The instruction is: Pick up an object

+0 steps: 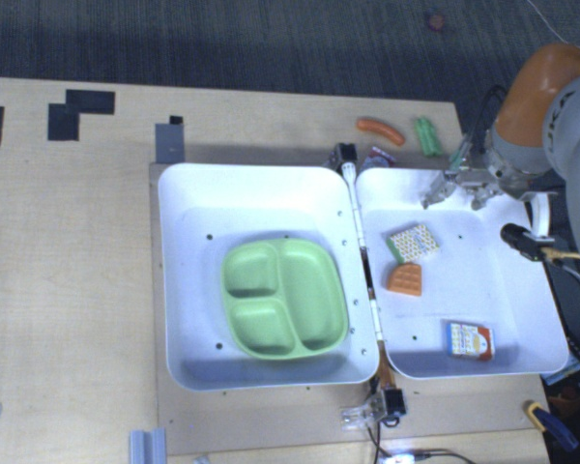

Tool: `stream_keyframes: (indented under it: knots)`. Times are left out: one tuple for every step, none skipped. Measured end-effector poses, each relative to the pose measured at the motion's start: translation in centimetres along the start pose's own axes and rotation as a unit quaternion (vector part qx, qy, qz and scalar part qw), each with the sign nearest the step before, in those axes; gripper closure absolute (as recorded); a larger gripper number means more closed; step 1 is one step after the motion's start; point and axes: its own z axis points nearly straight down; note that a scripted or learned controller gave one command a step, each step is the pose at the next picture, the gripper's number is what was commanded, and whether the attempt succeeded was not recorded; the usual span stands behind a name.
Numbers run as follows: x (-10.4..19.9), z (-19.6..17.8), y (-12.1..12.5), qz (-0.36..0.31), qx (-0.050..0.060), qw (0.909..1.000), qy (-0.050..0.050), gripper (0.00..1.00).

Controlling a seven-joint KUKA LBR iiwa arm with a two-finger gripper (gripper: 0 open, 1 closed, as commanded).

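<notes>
Your gripper (461, 190) sits at about two o'clock in the view, hanging over the far edge of the right bin (522, 288). Its two fingers are spread fairly wide, one tip pointing down-left toward the bin floor, the other just right of it, and nothing sits between them. The grey arm (561, 114) with its orange band comes in from three o'clock, up at the right.

Look into the right bin and you have three candidates. A small patterned packet (413, 243) lies near the bin's ten o'clock corner, tilted. Just below it, at its six o'clock and almost touching, sits an orange wedge-shaped piece (405, 278); it may be toy food, but the view is too coarse to be sure. Down toward the bin's six o'clock edge lies a small blue and orange carton (469, 340), well apart from the other two. All three are well apart from the gripper, which is nearer the packet than the rest.

Over in the left bin (193, 259) you have a green divided tray (284, 297) lying flat in the middle, three compartments showing.

Outside the bins, at twelve o'clock from the right bin, an orange sausage-shaped thing (381, 130) and a green piece (426, 135) rest on the bench (68, 288).
</notes>
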Motion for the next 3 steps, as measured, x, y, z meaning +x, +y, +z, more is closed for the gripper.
stream_keyframes:
  knots:
    - [5.7,1.9,-2.0,0.003,0.008,1.0000,0.002,0.00]
    - [5.6,0.6,-1.8,0.002,0.005,1.0000,0.002,1.00]
    - [-2.1,1.0,-2.4,0.005,0.008,1.0000,0.000,1.00]
